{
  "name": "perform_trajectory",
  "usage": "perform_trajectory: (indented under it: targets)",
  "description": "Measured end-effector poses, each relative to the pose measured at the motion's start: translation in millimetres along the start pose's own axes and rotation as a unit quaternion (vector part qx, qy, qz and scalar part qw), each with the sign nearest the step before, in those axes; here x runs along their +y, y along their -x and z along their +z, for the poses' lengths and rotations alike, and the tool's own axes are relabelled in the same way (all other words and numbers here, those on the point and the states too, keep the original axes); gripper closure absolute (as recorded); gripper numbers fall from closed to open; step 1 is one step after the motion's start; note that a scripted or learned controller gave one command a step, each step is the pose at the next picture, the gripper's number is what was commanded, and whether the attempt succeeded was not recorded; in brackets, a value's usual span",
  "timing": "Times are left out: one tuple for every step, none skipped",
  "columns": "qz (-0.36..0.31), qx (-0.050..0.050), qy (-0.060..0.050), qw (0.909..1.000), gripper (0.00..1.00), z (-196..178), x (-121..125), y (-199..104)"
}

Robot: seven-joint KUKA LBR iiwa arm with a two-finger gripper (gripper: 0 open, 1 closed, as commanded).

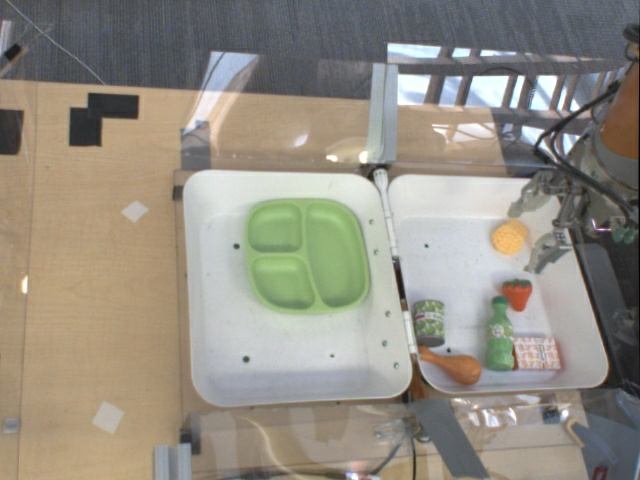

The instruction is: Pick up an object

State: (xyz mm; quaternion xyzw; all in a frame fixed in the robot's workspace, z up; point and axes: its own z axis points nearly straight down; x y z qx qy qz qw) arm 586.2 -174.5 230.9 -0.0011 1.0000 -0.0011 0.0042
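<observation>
A green plate was seen in the left bin. In the right bin were laid a can, drumstick, bottle, strawberry and box. A yellow ball lay between the spread fingers of the gripper (nothing was held).
</observation>
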Motion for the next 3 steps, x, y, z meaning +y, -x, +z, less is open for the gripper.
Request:
perform_trajectory:
  targets:
    - [0.063, 0.006, 0.002, 0.9980, 0.00, 135, -24, -33]
    - [0.057, -0.004, -0.001, 0.9984, 1.00, 116, -23, -26]
    - [0.243, -0.001, 0.001, 0.9700, 1.00, 49, 30, -89]
